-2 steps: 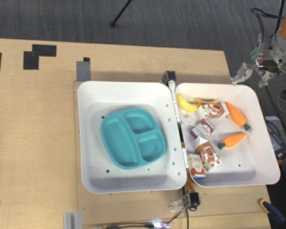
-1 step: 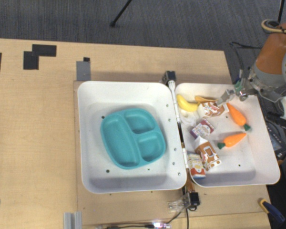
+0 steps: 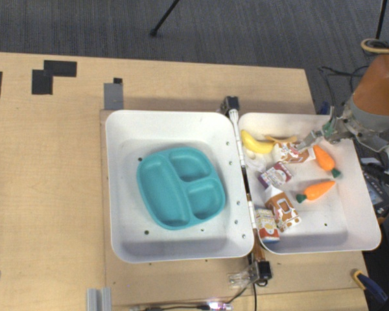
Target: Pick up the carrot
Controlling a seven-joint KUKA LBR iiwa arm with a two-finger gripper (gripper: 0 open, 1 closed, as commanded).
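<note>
Resting on tan bench (image 3: 45, 173) | grey carpet (image 3: 246, 18) behind | jaws (image 3: 309, 139) state unclear

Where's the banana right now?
The banana lies in the right bin, at its far left corner beside the divider, just left of the snack packets.

Arm (image 3: 376, 89) reaching in from the right, orange band up top, wrist angled down-left. Gripper (image 3: 311, 139) low, tip pointing left; can't judge its grip from this angle.
</note>
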